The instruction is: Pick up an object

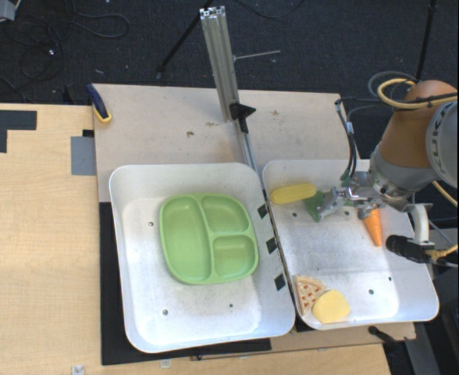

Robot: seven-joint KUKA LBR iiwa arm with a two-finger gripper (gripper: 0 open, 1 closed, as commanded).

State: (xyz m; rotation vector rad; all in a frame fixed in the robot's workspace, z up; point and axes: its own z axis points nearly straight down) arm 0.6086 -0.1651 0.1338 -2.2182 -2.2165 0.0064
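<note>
The right bin (346, 252) holds a yellow corn-like piece (293, 193) near its far left corner. A small green item (316, 206) lies just to the right of the corn. An orange carrot (373, 225) lies by the right wall. A waffle-patterned slice (307, 291) and a yellow round piece (331, 306) lie at the near edge. My gripper (340, 199) is low over the far part of this bin, right beside the green item and left of the carrot. I cannot tell whether it touches the green item.
The left bin (128, 287) holds a green divided plate (208, 237). An upright metal post (220, 61) stands behind the gap between the bins. The grey arm (417, 143) with cables comes in over the right bin's far right corner.
</note>
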